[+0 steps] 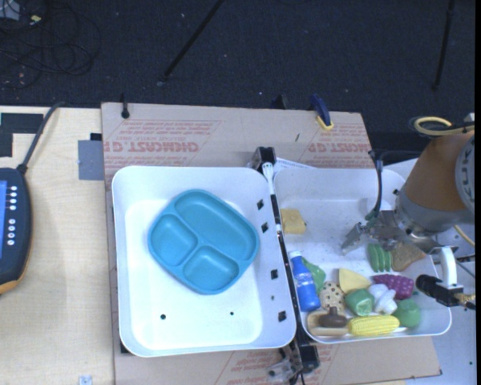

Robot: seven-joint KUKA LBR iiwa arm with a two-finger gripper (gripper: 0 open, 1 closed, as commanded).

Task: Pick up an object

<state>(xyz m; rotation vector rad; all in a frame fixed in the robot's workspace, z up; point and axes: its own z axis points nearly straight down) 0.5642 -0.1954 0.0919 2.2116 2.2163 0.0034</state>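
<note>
A grey robot arm with an orange band reaches in from the right edge; its gripper (361, 237) hangs low over the right bin (337, 195), and how wide it is set cannot be told. Candidate objects crowd that bin's lower right: a glossy toy corn cob (374, 325), blue bottle (305, 285), purple grapes (393, 283). Choosing an isolated piece, like the yellow block (293, 222), seems safest. The left bin (136, 207) holds a smooth blue divided plate (203, 241).

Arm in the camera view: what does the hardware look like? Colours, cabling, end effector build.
The arm has a broad orange band above a grey wrist section. The end effector is dark grey metal, thin and angular, with a dark cable rising from it. A yellow cable loop sits near the arm's top.
</note>
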